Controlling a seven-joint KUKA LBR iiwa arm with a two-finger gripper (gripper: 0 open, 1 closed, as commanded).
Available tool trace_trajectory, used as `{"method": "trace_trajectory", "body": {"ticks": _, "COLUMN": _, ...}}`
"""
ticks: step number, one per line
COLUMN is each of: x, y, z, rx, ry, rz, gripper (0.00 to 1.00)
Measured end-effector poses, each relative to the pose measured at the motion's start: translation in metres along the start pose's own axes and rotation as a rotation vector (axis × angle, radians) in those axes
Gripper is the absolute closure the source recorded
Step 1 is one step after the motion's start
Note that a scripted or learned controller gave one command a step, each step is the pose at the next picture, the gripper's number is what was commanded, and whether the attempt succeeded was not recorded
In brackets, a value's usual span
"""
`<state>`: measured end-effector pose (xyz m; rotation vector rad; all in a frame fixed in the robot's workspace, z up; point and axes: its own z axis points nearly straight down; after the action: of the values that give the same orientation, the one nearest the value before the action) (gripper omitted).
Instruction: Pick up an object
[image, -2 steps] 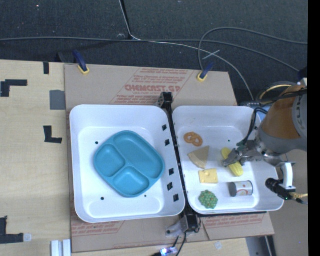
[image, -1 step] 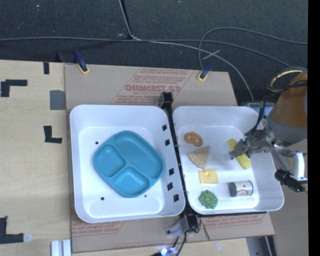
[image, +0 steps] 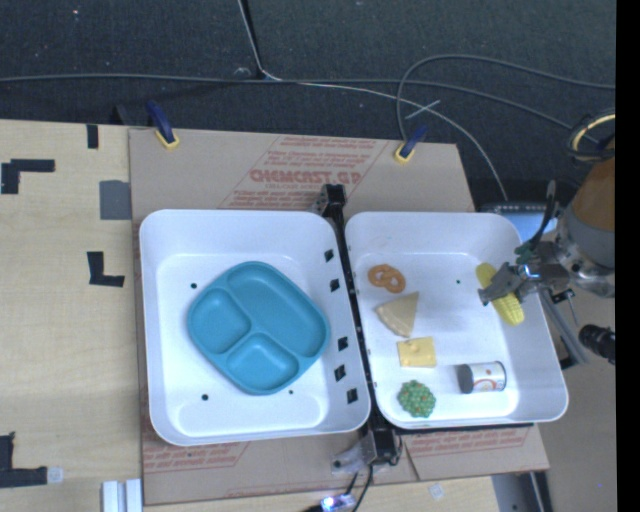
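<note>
Camera view: jaws (image: 507, 285), state unclear, over a bumpy yellow corn cob (image: 503, 296) in the glossy right bin (image: 545, 400).

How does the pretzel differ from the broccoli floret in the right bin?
The pretzel is orange-brown, flat and looped with holes; the broccoli floret is green, lumpy and solid. The pretzel lies near the bin's far left corner, while the broccoli floret sits by the near wall, the length of the bin away. Both are small toy foods lying loose in the right bin, apart from the gripper.
</note>
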<state>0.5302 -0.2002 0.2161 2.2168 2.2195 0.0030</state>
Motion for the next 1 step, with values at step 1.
{"method": "trace_trajectory", "body": {"ticks": 1, "x": 0.0012, "y": -0.0076, "z": -0.0582, "rx": 0.000, "ry": 0.000, "rz": -0.001, "gripper": 1.00}}
